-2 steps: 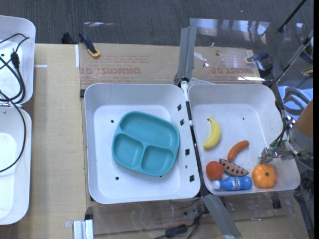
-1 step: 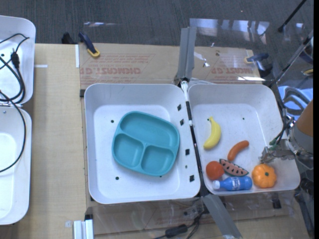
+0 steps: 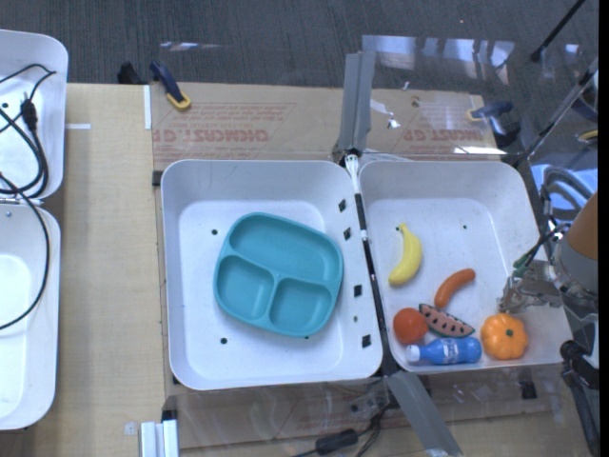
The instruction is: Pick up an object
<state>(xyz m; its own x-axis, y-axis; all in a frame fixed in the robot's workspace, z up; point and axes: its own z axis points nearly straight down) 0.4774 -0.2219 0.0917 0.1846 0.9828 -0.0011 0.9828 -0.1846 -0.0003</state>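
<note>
Six items share the right bin (image 3: pixel 440 181), tool (image 3: pixel 526 293) above its right edge.

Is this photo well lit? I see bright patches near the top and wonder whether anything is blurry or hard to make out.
Camera view: lighting is even and soft, shadows faint inside both bins; the teal plate and the banana look sharp. Glare streaks the clear panel at the top. At the right edge, the gripper is small and cluttered, hard to read.
</note>
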